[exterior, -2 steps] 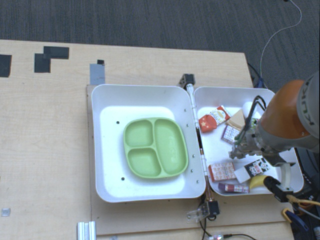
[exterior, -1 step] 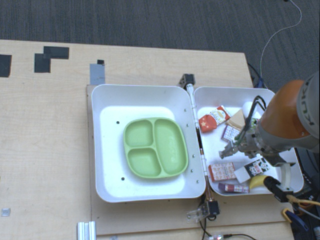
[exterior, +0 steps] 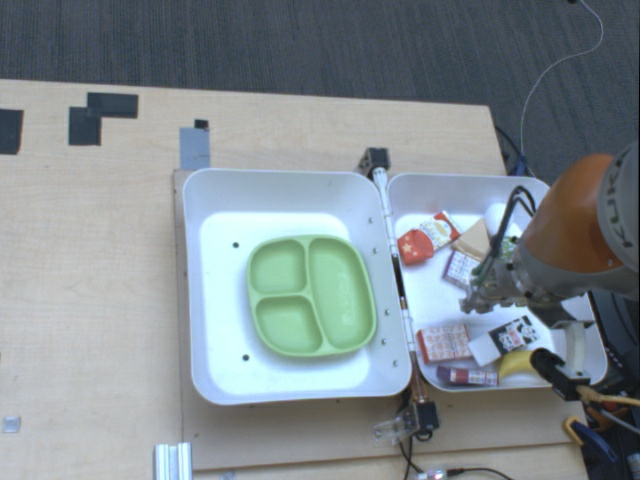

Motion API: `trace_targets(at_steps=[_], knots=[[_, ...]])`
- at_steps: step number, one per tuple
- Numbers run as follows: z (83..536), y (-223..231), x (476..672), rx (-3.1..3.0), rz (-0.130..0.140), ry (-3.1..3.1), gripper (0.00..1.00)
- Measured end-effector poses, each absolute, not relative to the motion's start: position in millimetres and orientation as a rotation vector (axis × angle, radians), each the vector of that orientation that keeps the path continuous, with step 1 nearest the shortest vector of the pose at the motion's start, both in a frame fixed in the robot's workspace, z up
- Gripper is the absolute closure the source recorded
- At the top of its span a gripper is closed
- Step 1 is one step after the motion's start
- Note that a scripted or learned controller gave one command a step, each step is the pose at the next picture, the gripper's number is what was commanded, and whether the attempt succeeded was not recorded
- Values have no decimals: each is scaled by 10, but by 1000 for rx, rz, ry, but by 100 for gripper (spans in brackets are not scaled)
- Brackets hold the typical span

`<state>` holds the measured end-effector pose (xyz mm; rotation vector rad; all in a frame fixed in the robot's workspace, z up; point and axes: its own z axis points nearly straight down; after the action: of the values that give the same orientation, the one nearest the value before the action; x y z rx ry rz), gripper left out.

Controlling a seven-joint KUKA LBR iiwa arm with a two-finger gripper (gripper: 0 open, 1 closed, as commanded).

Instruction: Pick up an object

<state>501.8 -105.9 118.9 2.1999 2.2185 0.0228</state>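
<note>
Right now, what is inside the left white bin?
Inside the left bin lies one green divided plate with three compartments, nothing visible in them. Two small dark dots show on the bin floor. What is under the plate is covered.

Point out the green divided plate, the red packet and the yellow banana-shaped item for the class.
green divided plate (exterior: pixel 311 296), camera view, its central ridge.
red packet (exterior: pixel 414 247), camera view, its middle.
yellow banana-shaped item (exterior: pixel 514 364), camera view, its visible curve.

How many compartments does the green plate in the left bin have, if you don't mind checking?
3. The green plate has one long compartment along its right side, one at upper left and one at lower left.
</note>
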Motion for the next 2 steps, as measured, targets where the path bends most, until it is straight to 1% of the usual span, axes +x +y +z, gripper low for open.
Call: trace_targets(at_steps=[1,2], knots=[[1188,-1058,5017,2200,22,2219,0],[868,-841,4893,2212,8,2217,0]])
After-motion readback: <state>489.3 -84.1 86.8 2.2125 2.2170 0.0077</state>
